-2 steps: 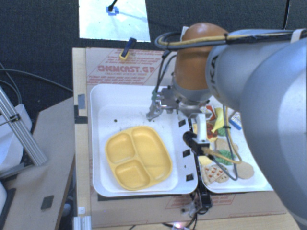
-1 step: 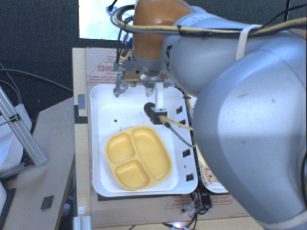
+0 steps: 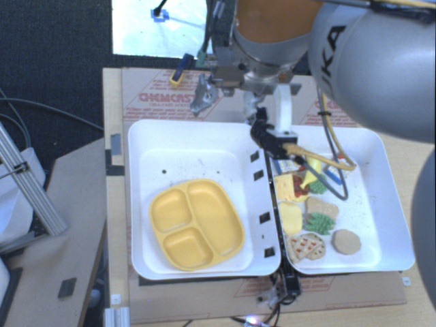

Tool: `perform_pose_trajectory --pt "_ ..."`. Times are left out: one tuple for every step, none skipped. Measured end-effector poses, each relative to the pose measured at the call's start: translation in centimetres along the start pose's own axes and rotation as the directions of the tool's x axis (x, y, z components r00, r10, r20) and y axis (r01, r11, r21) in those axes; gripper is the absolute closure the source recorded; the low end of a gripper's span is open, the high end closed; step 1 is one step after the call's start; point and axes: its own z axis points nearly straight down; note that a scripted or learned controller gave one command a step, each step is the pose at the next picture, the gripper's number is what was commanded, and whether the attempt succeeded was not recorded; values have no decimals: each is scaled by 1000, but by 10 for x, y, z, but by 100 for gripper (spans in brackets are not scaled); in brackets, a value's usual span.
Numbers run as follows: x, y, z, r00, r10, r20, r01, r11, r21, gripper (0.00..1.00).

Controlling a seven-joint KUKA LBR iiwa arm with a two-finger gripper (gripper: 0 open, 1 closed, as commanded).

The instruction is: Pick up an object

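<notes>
Left bin: yellow divided plate toward front edge. Right bin: toy food pieces clustered along left wall, toward the front. Gripper hangs past left bin's far edge.

Red capitals reading "CHEMCAST" are printed on the brown sheet under the bins, just beside the claw on the view's left. The smaller red lines below that word are too fine to read. Above and to the right of the claw, the grey arm shows the dark letters "KA".
</notes>
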Motion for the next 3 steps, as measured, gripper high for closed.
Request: perform_pose_trajectory --pt "8 -71 182 1000 6 11 -6 999 32 0" --pt "35 -8 311 1000 3 9 -3 1000 23 0" --pt "36 84 310 1000 4 6 -4 1000 19 0"
